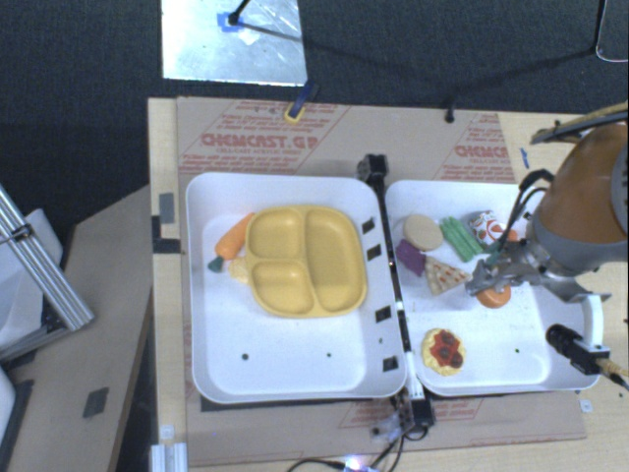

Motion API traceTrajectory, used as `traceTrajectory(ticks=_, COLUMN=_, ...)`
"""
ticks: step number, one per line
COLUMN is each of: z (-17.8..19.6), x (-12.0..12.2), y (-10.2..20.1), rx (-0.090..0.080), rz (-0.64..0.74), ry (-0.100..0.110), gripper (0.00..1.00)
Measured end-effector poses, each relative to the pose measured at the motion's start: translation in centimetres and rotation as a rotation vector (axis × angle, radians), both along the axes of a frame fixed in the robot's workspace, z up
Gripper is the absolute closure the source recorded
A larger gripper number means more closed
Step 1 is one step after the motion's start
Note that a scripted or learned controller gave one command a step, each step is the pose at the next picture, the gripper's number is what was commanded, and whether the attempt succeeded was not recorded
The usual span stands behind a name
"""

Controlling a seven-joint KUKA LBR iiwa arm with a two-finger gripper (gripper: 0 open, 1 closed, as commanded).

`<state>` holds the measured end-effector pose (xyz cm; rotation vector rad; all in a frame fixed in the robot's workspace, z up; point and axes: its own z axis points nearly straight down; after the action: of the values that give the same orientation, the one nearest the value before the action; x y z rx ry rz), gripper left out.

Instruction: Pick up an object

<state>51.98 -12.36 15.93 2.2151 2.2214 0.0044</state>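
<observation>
The claw (488, 281) hangs low in the right bin (531, 372), directly above an orange round piece (494, 298) it touches or nearly touches. 1 pizza slice (444, 277) lies just left. I cannot tell its opening.

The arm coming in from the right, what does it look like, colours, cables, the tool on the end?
The arm is a rounded, bulky shape with a broad orange band above grey wrist sections. A thin black cable loops along its left side. At its end sits a small grey metal tool, low over the right bin. No markings are legible on it.
</observation>
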Motion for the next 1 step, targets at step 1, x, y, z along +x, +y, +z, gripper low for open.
traceTrajectory(ticks=1, z=4.7, x=0.19, y=0.8, rx=0.0, rz=0.002, ry=-0.002, gripper=1.0)
